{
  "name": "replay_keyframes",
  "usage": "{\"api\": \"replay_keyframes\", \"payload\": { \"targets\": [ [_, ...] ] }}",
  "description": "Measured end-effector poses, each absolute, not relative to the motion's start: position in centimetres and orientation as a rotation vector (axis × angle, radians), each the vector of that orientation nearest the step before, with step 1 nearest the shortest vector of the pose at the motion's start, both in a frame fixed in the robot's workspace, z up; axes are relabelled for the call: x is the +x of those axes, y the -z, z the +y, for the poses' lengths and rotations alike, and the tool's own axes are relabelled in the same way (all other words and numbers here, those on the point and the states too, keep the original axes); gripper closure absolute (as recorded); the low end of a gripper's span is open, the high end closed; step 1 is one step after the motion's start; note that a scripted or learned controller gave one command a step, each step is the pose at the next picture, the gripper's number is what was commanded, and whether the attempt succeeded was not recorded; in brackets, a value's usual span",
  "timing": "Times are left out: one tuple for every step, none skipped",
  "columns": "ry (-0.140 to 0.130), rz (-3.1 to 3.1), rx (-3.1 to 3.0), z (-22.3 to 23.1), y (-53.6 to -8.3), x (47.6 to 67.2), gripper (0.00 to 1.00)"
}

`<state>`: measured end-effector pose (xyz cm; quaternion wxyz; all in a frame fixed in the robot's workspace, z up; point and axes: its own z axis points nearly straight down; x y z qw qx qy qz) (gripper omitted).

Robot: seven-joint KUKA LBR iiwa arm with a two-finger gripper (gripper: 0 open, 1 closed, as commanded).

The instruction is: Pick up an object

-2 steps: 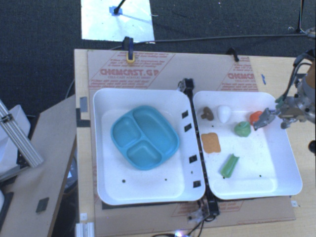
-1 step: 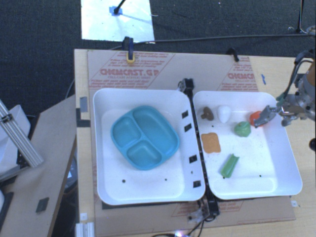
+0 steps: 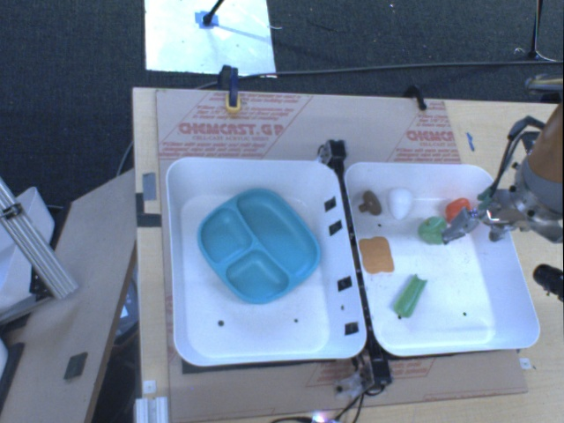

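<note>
- My tool [image 3: 460, 227] is grey metal, reaching in low over the right bin [image 3: 511, 320] from its right side, its tip pointing left.
- I cannot tell how my tool is set, or whether it has hold of anything; its tip is too small and blurred to read.
- Just left of the tip, near enough that I cannot say whether they touch, lies a rounded green object [image 3: 431, 230], smooth and matte.
- Just above the tip sits a small orange-red object [image 3: 457, 208], glossy and rounded, partly hidden by my tool.
- Further left is a smooth white egg-shaped object [image 3: 400, 203], and beside it a lumpy brown object [image 3: 370, 204].
- Below those, a flat orange square [image 3: 376, 255] with rounded corners and a sponge-like grainy face lies on the bin floor.
- Nearer the front, well apart from my tool, lies a long green object [image 3: 410, 295], tilted.
- The left bin [image 3: 189, 324], shallow white plastic, holds a glossy blue divided plate [image 3: 256, 245] with three compartments.
- Both bins sit on a tan counter [image 3: 291, 122] with red printed lettering.
</note>
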<state>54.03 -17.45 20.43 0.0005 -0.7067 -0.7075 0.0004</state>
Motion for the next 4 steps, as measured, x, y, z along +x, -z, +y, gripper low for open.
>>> {"api": "replay_keyframes", "payload": {
  "targets": [
    [0.000,-2.222,-2.219,-16.8,-14.4,54.0,0.00],
    [-0.001,-2.221,-2.220,-17.6,-8.7,54.3,0.00],
    [0.002,-2.224,-2.222,-17.6,-10.0,54.4,1.00],
    [0.005,-2.230,-2.221,-17.9,-15.2,55.5,1.00]
  ]
}}
